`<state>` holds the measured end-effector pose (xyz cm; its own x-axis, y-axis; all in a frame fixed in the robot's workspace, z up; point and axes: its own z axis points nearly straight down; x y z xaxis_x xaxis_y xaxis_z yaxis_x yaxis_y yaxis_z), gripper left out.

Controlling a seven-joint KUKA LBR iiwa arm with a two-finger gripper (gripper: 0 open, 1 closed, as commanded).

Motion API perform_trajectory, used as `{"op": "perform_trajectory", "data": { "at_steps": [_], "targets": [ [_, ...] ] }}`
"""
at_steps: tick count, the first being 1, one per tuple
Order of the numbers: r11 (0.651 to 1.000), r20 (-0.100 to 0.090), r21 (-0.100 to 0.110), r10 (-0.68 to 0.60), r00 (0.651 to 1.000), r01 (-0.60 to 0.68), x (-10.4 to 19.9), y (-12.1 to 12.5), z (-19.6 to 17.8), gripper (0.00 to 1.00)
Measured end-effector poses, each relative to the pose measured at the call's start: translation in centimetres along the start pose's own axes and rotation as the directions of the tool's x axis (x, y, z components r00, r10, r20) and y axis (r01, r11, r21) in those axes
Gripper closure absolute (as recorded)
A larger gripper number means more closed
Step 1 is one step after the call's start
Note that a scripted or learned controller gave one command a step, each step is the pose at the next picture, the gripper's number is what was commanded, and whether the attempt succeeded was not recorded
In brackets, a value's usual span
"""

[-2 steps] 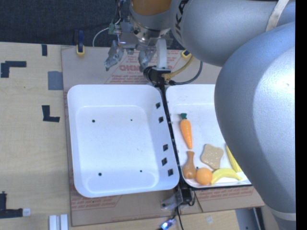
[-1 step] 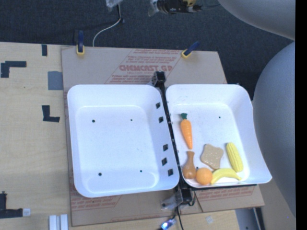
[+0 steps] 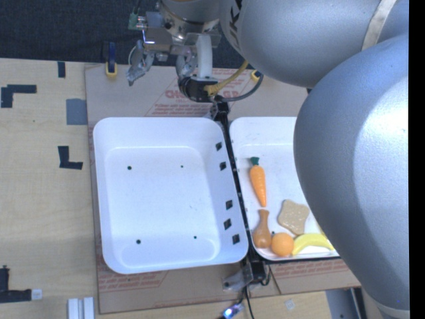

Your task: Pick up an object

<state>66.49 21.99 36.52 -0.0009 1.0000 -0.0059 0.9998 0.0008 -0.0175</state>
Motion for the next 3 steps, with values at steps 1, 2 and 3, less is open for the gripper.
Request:
{"op": "perform_trajectory", "data": {
  "at_steps": [1, 2, 3],
  "targets": [
    [1.000, -0.007, -0.020, -0.002, 1.000, 0.001, 1.3, 0.3, -4.7, 0.00],
    [1.000, 0.000, -0.003, 0.000, 1.000, 0.000, 1.4, 0.4, 24.0, 0.00],
    [1.000, -0.006, -0.013, -0.003, 1.000, 0.003, 1.6, 0.6, 21.9, 1.00]
  ]
}}
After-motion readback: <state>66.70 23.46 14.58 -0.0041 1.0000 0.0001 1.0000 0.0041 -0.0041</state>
